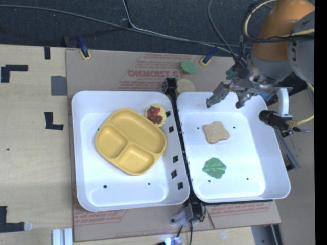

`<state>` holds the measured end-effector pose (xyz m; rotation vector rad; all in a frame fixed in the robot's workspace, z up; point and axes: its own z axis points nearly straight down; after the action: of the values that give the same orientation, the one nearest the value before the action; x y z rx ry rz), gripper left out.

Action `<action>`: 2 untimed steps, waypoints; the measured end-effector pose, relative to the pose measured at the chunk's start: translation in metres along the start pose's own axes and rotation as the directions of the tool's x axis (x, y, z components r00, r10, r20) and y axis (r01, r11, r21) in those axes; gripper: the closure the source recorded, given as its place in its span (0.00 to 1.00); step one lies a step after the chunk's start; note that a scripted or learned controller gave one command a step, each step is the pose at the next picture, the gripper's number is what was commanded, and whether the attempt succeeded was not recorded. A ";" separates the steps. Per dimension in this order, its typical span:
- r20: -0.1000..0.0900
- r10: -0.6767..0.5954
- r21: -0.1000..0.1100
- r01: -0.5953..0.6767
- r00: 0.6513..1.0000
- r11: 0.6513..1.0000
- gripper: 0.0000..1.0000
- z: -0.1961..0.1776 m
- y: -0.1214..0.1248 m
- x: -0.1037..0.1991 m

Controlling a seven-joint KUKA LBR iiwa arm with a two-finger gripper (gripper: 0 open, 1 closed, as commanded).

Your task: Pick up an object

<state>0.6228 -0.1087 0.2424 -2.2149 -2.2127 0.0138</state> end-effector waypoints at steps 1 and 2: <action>0.002 -0.003 -0.013 0.003 1.000 1.000 0.00 -0.007 0.002 0.000; 0.002 -0.002 -0.007 0.002 1.000 1.000 0.00 0.057 0.005 -0.002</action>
<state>0.6265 -0.1105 0.1855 -2.2166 -2.2196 0.0084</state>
